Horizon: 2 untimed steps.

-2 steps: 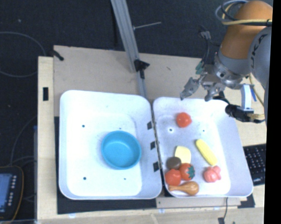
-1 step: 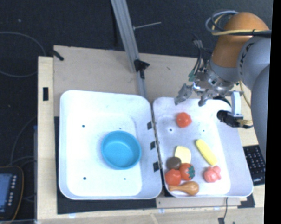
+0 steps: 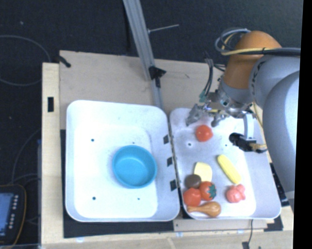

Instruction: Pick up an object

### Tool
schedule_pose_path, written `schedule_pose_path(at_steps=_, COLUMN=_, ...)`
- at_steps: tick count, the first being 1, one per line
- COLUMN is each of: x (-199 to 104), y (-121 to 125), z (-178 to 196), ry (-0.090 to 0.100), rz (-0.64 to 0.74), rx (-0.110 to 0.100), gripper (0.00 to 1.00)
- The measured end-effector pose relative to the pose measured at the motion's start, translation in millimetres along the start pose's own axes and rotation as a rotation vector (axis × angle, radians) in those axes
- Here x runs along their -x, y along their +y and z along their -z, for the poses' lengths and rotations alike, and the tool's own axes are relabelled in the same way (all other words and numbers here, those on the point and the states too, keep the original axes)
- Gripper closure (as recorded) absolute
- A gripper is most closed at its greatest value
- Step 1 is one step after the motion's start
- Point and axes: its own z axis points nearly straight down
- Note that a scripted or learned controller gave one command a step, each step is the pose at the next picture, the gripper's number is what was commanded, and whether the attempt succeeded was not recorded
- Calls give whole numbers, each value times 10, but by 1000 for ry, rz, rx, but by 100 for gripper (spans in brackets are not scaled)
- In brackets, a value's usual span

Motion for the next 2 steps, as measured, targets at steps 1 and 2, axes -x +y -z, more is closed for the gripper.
schedule_pose_path(at_steps=1, x=8, y=23, z=187, ry=-1, rz=1, rx=11, gripper=100)
schedule_pose_path(at_steps=2, x=-78, y=7, z=802, ry=6, rz=5, rx=11, gripper=100)
